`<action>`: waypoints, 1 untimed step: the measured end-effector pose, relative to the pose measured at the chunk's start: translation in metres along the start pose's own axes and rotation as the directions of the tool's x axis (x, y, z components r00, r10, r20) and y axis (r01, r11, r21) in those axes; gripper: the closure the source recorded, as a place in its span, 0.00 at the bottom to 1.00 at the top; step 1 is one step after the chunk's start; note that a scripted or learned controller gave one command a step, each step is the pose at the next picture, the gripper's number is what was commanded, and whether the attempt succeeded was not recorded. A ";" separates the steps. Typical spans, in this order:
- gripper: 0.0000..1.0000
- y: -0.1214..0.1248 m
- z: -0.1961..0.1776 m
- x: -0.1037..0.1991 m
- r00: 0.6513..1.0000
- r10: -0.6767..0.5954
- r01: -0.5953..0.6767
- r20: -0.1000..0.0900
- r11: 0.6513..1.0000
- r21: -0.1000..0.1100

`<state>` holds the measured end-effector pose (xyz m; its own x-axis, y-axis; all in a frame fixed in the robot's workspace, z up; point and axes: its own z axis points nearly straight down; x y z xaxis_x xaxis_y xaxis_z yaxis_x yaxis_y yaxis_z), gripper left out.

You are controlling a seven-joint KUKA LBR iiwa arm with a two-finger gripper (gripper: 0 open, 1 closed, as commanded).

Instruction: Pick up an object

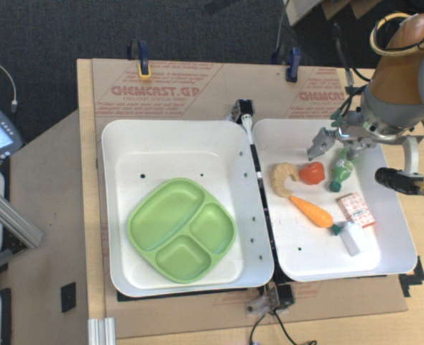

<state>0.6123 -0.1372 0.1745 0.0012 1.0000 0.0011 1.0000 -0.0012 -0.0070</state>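
Note:
The right bin [384,261] holds a beige croissant-shaped piece [283,177], a red tomato [312,173], a small green bottle [340,174], an orange carrot [312,211], a pink-and-white box [356,209] and a small white block [349,238]. My gripper [336,146] hangs over the far part of this bin, just beyond the tomato and the green bottle. Its fingers are spread open with nothing between them.
The left bin [118,149] carries a light green divided plate [182,228]. A black rail [255,171] runs between the two bins. The bins rest on a brown board with two clamps at its far edge.

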 end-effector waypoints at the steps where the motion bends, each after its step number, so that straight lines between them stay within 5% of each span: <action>1: 0.00 0.005 0.047 0.006 1.000 -0.002 0.002 -0.001 1.000 -0.001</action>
<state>0.6171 -0.1309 0.1275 -0.0010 1.0000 0.0017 1.0000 0.0010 -0.0062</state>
